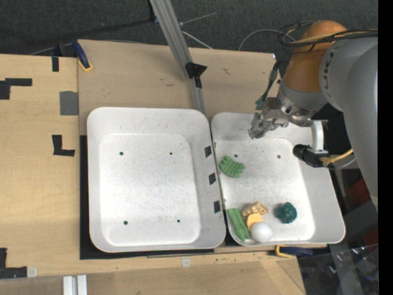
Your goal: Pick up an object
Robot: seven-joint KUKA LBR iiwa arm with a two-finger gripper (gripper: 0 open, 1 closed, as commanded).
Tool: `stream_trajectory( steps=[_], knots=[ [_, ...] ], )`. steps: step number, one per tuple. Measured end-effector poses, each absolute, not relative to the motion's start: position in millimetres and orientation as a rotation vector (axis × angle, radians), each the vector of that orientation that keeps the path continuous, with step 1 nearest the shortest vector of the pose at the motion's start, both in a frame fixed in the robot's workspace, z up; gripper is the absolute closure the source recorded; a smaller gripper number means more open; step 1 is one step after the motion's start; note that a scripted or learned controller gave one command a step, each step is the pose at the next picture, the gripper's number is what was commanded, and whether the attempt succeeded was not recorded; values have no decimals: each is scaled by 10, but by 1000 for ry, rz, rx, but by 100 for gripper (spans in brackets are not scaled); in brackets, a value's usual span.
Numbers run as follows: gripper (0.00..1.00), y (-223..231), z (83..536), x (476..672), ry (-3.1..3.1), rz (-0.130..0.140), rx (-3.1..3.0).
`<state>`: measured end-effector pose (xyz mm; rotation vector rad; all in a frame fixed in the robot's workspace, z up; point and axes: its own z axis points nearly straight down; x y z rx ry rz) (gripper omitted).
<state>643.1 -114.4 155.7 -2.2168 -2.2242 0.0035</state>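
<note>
On the left, a bare white bin (pixel 150 177) is seen on the worktop (pixel 37 165); nothing lies in it. Next to it, touching along the middle edge, stands the right bin (pixel 319 208), and all the candidate things are found there. A ribbed green piece (pixel 231 166) lies alone near the left wall of this bin. At the near edge a small cluster is gathered: a long green object (pixel 238 224), a tan object (pixel 253 212) and a white ball (pixel 261 232), which are touching or nearly touching each other. Just to the right of them, a little apart, a dark teal object (pixel 285 212) is placed.

The end effector (pixel 263 126) hangs over the far edge of the right bin, well apart from every object, and nothing is held by it. Whether its fingers are wide or narrow cannot be told, because they are seen only as a small dark shape.

The step in hand is judged to be the approach: no object has been picked yet. For the next move, one target must be chosen, and the end effector must be brought above it and lowered. The ribbed green piece is the nearest and stands free, so it seems the easier choice; the cluster could give a poor grasp.

The exact form of the tan object is hard to make out, and the arm (pixel 344 72) is cut off at the right.
</note>
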Motion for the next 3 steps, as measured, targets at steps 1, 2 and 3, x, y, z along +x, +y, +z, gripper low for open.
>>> stream_trajectory(
  steps=[1,2,3],
  knots=[
    [100,-1082,2175,6465,-2226,-5,-2221],
    [100,-1064,2622,6417,-2226,-4,-2222],
    [100,-1059,2928,6424,-2225,-3,-2221]
  ],
)
